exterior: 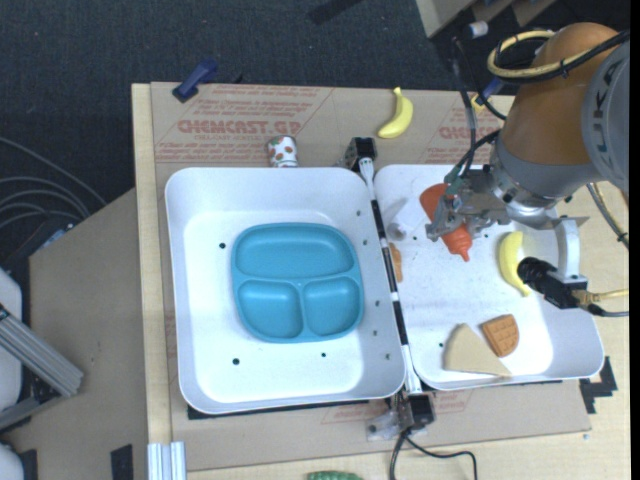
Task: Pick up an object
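Nearest us, on the tabletop, we note the left bin holding a blue divided tray. We locate the jaws over the right bin, above an orange-red object; their state we cannot tell. We also record a yellow banana, a tan wedge and a brown piece in that bin.

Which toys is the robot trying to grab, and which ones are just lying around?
For the job, in the right bin under the gripper:
- orange-red toy
- yellow banana
- brown waffle piece
- tan wedge

Just lying about:
- blue divided plate in the left bin
- second banana on the bench
- small spotted toy
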{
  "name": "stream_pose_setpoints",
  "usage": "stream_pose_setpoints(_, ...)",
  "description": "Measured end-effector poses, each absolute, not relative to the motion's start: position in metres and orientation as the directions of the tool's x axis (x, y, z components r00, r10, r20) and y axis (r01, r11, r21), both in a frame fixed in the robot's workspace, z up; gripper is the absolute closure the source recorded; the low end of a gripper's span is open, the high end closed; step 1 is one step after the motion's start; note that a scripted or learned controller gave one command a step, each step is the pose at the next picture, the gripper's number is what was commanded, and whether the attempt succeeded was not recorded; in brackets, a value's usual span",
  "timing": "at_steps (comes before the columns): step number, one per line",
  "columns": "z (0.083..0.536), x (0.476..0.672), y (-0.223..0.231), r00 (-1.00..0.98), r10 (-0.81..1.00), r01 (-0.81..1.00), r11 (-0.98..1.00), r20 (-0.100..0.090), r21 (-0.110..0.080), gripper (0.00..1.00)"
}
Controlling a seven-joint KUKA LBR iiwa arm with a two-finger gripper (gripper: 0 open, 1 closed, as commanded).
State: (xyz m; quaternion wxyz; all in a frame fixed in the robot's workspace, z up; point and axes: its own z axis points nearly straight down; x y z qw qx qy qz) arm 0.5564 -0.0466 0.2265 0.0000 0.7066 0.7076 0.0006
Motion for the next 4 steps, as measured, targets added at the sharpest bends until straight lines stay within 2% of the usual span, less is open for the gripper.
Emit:
stream_pose_setpoints(1,0.255,0.479,-0.008,-0.001,1.000,1.000,0.001,0.001,-0.004,1.00)
stream_pose_setpoints(2,0.265,0.479,-0.002,-0.001,1.000,1.000,0.001,0.000,0.001,1.00)
stream_pose_setpoints(3,0.258,0.479,-0.050,0.000,1.000,1.000,0.000,0.000,-0.003,1.00)
stream_pose_setpoints(4,0.263,0.479,-0.028,-0.001,1.000,1.000,0.001,0.000,0.000,1.00)
